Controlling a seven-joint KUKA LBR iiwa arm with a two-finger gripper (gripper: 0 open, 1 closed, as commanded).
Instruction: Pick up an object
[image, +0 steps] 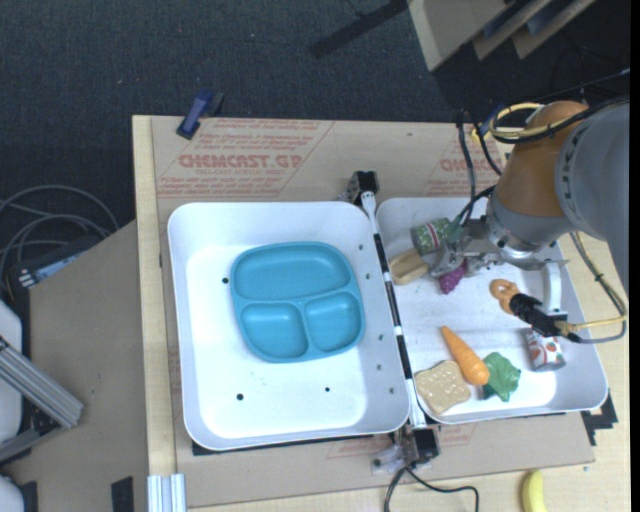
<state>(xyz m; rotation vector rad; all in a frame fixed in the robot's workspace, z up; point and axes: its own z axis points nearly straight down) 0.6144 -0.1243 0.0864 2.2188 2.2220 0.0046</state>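
Tool (452, 258) low in right bin (585, 385), among green can (432, 236) and purple piece (449, 279), grip state unclear, carrot (465, 356) apart.

Left bin (200, 300): white plastic, smooth, soft sheen. Right bin (580, 385): the same white plastic. Divided tray (297, 300): turquoise plastic, smooth, semi-gloss. Bench top (250, 150): pale board under a paper-like film with red print, matt. Carrot (464, 356): orange plastic look, smooth. Bread slice (442, 386): tan, speckled, rougher face. Green leafy piece (502, 374): glossy plastic look. Arm's orange band (530, 180): smooth, slight shine; grey shell (600, 170): matt. Floor (100, 60): dark carpet, rough weave. Cables (50, 235): dark rubbery sheath.
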